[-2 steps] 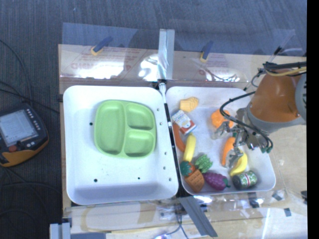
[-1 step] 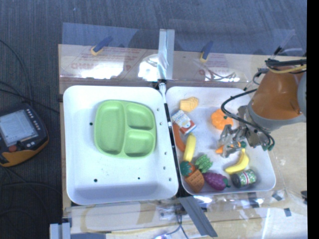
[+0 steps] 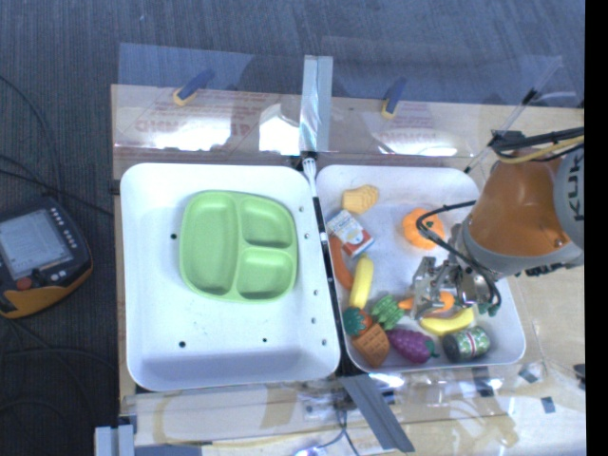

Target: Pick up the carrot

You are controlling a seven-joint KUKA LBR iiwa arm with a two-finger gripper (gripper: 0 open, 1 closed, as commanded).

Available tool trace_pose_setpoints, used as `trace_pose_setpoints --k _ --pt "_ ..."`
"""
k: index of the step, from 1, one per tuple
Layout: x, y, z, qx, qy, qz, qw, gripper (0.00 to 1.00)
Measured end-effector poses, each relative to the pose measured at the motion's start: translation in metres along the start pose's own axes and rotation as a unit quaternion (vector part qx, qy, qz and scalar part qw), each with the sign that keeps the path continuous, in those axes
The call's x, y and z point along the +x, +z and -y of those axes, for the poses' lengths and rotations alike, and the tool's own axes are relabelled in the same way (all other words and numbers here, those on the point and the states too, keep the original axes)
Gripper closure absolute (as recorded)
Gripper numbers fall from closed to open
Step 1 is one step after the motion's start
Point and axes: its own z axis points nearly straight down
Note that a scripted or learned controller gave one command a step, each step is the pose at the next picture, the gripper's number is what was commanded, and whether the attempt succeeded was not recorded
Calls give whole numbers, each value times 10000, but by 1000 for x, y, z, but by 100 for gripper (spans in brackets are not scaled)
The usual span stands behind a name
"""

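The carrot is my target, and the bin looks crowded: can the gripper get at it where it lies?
Probably, but awkwardly: the carrot lies against the right bin's left wall, hemmed by a corn cob, and the gripper hangs over other toys.

Bench on dark carpet, seen from above.

A dark grey ribbed carpet (image 3: 285, 17) fills the top and left of the frame. A pale wooden bench (image 3: 218, 112) takes the centre and right, with clear plastic sheeting (image 3: 190, 126) along its upper edge catching bright glare. At the left edge a control pendant (image 3: 40, 255) with a grey screen lies on the carpet, and thin black cables (image 3: 38, 131) curve above it.
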Motion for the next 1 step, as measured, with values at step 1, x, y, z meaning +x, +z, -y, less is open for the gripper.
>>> trace_pose_setpoints --k 1 --pt "4 -67 3 -19 558 -79 9984 100"
